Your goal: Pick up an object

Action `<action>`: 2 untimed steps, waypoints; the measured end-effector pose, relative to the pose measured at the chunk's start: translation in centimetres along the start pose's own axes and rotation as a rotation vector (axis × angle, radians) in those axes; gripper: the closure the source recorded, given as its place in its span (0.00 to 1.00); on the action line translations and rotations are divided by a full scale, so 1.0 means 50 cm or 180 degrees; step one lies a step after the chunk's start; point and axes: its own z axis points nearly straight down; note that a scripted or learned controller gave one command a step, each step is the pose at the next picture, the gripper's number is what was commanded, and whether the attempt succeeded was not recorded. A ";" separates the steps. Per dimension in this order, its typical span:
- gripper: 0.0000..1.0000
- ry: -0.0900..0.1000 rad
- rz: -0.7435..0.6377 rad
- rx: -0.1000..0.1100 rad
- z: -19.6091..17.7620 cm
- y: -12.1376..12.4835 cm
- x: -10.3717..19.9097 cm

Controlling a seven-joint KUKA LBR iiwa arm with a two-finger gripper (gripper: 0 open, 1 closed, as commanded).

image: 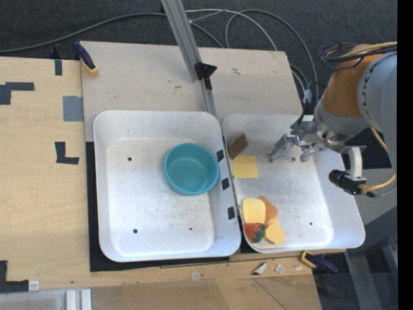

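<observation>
In the right bin (335, 228), my gripper (291, 152) hangs over the upper middle with its two fingers spread and nothing between them. To its left lie a small brown block (237, 145) and a flat yellow square (245, 167), both apart from the fingers. At the bin's near left corner is a pile of yellow, orange, red and green pieces (261, 220). A teal bowl (190, 168) stands upright in the left bin (116, 192).
A grey metal pole (184, 34) slants from the top down to the wall between the two bins. Cables (258, 21) loop across the bench behind the right bin. The orange-banded wrist (345, 95) stands over the right bin's far right side.
</observation>
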 end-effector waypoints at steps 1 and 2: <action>0.00 -0.0007 -0.0003 -0.0019 0.088 0.001 0.002; 1.00 -0.0001 -0.0005 -0.0018 0.064 0.001 0.004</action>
